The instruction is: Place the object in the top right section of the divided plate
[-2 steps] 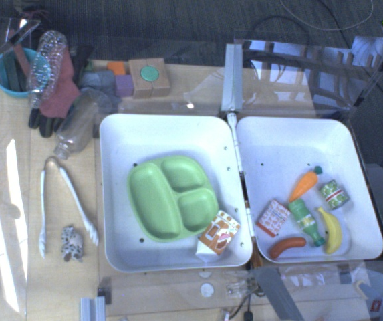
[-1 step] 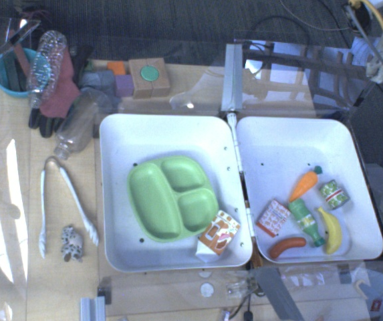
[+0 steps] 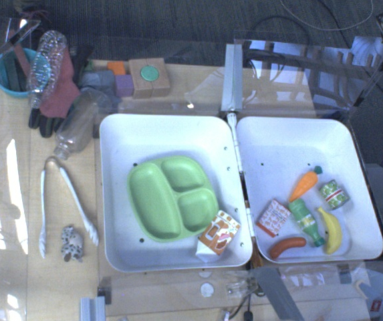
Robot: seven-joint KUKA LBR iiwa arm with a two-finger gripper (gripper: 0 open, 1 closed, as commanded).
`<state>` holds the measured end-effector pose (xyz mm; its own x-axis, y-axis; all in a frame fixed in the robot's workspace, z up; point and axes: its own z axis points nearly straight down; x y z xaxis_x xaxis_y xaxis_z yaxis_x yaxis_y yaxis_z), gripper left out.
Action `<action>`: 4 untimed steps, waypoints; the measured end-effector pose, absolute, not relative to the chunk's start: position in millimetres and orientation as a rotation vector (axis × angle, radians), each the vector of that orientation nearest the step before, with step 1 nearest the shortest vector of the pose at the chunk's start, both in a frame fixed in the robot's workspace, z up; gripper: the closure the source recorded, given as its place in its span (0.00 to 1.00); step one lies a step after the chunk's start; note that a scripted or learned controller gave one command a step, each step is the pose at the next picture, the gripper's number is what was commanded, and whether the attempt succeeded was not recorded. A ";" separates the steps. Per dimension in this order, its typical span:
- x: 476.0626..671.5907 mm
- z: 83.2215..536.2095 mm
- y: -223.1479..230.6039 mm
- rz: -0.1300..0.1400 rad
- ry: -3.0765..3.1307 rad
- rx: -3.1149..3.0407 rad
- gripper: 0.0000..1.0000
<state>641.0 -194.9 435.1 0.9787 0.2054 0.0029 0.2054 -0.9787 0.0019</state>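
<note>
A green plate (image 3: pixel 152 202) with three sections lies in the left bin (image 3: pixel 121 139), a little left of the bin's middle. Its big section runs down the left side, and two smaller ones sit on the right, one above the other. The upper right section (image 3: pixel 186 172) has nothing in it, and neither do the other two.

A small carton (image 3: pixel 218 233) with an orange and white print stands tilted in the lower right corner of the same bin, touching the plate's lower right rim.

The right bin (image 3: pixel 291 139) holds the other toy foods, all gathered in its lower half. A carrot (image 3: pixel 303 184) lies slanted with its green top up and to the right. A small can (image 3: pixel 333 194) sits just right of it. Below the carrot lies a green bottle (image 3: pixel 306 221), with a banana (image 3: pixel 331 230) just to its right and a red and white packet (image 3: pixel 273 217) to its left. A sausage (image 3: pixel 287 247) lies near the bin's lower edge, under the packet and the bottle.

On the surface (image 3: pixel 4 199) left of the bins lie white tongs (image 3: pixel 64 202), a small spotted toy (image 3: pixel 72 243) and a clear plastic bottle (image 3: pixel 77 122). A blue bowl (image 3: pixel 1 79) sits in the upper left of the frame, and a few blocks (image 3: pixel 138 79) stand above the left bin
</note>
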 end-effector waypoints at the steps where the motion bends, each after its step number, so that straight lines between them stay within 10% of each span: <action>1: 653.6 435.4 -134.1 0.005 0.818 3.032 1.00; 2: 642.4 435.8 -204.4 0.009 0.326 3.122 1.00; 3: 642.6 435.7 -203.9 0.009 0.328 3.122 0.00; 4: 644.2 447.7 -201.3 0.019 0.342 3.118 1.00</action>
<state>644.2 -201.3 447.7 0.9761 0.2170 0.0114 0.2170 -0.9762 0.0063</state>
